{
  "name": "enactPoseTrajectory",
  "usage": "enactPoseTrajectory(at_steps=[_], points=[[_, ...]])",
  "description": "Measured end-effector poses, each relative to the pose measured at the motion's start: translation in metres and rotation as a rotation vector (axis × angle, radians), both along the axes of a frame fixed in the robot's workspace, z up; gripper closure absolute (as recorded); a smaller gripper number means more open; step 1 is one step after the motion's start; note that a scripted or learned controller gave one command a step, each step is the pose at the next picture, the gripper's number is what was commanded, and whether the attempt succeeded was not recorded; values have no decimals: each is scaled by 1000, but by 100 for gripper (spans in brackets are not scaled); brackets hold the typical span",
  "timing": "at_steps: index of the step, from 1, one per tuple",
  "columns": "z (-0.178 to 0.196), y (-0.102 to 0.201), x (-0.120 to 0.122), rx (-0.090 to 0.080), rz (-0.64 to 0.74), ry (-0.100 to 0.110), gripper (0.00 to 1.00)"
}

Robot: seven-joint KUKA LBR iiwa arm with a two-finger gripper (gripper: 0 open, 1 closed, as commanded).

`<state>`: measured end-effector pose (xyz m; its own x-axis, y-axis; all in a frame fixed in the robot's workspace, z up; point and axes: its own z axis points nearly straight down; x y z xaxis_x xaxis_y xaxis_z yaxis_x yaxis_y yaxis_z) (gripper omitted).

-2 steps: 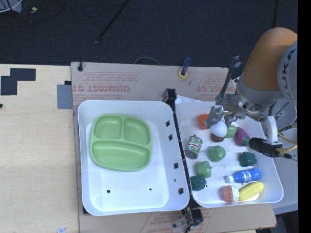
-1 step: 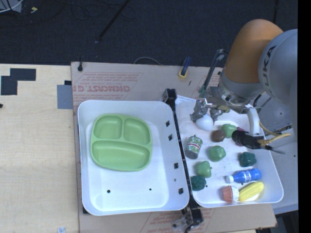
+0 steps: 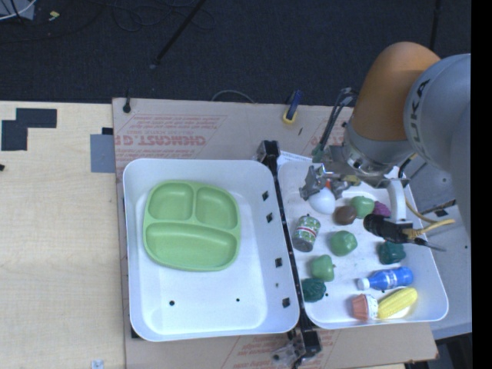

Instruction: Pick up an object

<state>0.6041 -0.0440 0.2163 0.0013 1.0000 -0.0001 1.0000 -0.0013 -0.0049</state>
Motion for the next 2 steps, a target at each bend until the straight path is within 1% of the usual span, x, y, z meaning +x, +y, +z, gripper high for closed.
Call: enactPoseTrajectory(at_steps=[1,2], points=[[16,-5,-3,0,0,-4,100],[3,8,6,0,2,-2,100]])
